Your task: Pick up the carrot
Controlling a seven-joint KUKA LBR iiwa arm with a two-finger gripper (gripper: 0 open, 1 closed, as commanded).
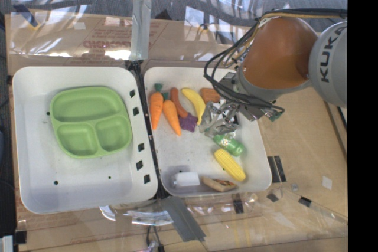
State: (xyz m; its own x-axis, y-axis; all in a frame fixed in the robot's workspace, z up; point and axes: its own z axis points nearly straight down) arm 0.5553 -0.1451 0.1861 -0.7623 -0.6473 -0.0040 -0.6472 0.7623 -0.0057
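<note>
Two carrots point(156, 109), one banana point(194, 103)

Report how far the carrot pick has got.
Done: the arm has reached over the right bin, and the gripper hangs low among the toy food.
In hand: nothing visibly. Two carrots lie side by side near the bin's left wall, apart from the gripper, with the banana between them and it.
Left: shift to a carrot, close on it and lift.

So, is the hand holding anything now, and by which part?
Nothing is held. The hand hangs in the right bin, apart from the carrots.
</note>
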